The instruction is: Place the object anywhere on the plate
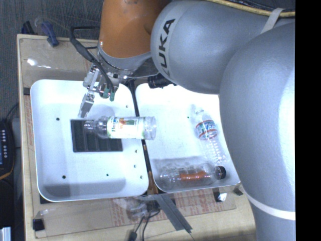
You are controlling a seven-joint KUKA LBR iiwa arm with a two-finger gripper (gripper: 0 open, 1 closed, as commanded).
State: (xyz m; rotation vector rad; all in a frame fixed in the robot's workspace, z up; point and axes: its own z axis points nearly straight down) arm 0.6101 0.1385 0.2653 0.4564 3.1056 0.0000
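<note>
Lying across dark plate (95, 137) and bin edge, clear bottle (123, 127)

A clear bottle (123, 127) lies across the dark plate (95, 137); its front half is bare.

Single fixed camera above bench (25, 59), slanted down, both bins.

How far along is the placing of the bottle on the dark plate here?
Nearly done or mid-placement: the clear plastic bottle with the green-and-white label lies on its side, neck end over the dark rectangular plate in the left white bin, base end beyond the plate's edge. The gripper hovers by the neck. Settling and retreat remain.
</note>
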